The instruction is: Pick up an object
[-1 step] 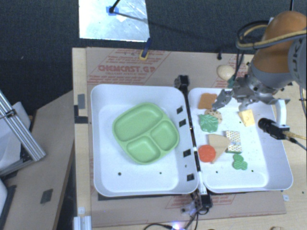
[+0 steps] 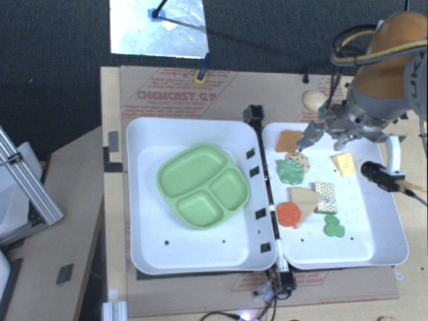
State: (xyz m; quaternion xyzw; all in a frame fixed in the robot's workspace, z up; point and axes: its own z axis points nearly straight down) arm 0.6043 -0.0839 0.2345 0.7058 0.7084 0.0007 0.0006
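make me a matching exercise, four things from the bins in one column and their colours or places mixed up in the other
Things:
1. divided plate
2. round slice
3. wedge by the right bin's far right
4. pincer

Colours or places:
A. yellow
B. over the right bin's far left corner, above the orange-brown piece
C. pale green, lying in the left bin
D. red-orange, near the divider between the bins

Pairs: 1-C, 2-D, 3-A, 4-B
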